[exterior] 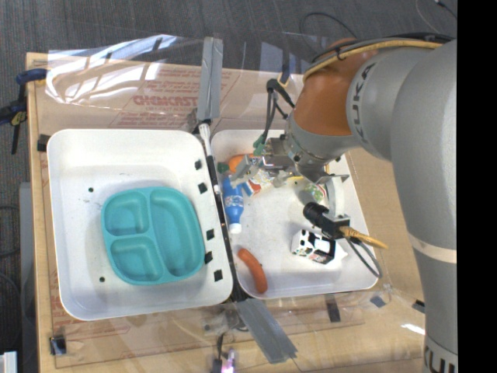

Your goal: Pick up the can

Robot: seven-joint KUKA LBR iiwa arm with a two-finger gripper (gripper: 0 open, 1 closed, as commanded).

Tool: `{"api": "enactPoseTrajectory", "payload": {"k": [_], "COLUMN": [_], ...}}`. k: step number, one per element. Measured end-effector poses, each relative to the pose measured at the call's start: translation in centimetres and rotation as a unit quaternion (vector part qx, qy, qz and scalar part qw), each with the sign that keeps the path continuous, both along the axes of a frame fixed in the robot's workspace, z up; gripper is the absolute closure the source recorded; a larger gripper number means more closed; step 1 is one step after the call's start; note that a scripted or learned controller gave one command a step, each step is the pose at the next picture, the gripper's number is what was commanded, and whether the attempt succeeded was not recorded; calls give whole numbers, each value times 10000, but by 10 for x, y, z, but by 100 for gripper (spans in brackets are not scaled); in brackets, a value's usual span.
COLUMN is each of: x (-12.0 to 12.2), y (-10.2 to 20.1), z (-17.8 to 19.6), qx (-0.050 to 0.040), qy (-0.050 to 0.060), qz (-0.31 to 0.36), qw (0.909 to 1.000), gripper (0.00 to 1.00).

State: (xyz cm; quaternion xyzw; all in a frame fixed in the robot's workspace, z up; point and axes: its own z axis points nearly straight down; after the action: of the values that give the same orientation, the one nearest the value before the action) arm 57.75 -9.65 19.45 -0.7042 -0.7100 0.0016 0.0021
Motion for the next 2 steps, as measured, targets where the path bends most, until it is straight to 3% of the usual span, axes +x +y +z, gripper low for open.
{"api": "enactPoseTrajectory", "payload": {"k": [1, 2], "x": [-28, -28], "y": [-27, -26], "z": [-104, -95], "qx": [-8, -9], "qy": [-4, 1], "qz": [35, 66], "qw": [10000, 10000], "gripper": [0, 100]}}
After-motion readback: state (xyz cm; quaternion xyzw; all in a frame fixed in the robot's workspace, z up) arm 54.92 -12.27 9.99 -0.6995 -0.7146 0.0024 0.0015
